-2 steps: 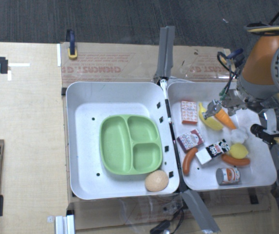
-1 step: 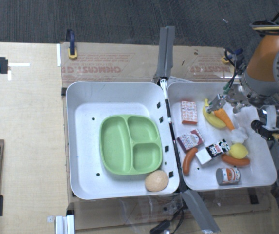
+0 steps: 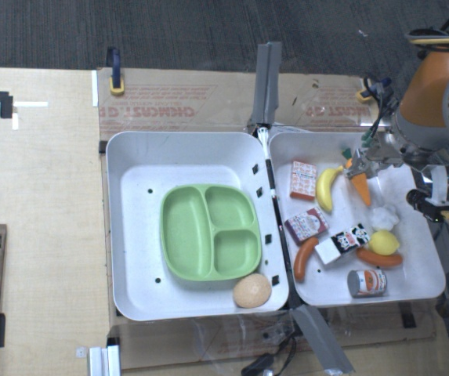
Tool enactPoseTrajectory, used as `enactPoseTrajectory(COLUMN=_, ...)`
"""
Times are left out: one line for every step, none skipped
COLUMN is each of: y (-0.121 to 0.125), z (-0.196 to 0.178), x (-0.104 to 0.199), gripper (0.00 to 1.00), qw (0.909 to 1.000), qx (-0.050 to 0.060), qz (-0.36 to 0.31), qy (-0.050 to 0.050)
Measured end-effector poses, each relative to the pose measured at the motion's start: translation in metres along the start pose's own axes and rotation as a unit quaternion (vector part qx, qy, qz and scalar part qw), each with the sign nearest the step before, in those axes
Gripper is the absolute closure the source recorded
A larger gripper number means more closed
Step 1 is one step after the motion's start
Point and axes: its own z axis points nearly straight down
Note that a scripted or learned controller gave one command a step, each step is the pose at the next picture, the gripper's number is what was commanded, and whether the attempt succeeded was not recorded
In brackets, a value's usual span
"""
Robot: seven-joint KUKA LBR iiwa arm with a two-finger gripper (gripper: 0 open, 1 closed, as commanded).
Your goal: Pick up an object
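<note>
gripper (image 3: 363, 165) hovering over carrot (image 3: 361, 187), just right of banana (image 3: 327, 186) | finger opening: cannot tell | descending straight, avoiding banana

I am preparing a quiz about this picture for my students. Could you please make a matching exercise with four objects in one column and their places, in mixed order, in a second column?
Objects
1. green tray
2. bread roll
3. banana
4. can

Places
A. near front edge of right bin
B. middle of left bin
C. upper part of right bin, beside a small carton
D. front of left bin, beside the tray's corner

Pairs: 1-B, 2-D, 3-C, 4-A
</note>
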Motion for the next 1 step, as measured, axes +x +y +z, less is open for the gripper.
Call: enactPoseTrajectory(y=0.0160, z=-0.0936, x=0.0771, gripper=1.00, qw=0.9996, qx=0.009, qz=0.028, qy=0.000)
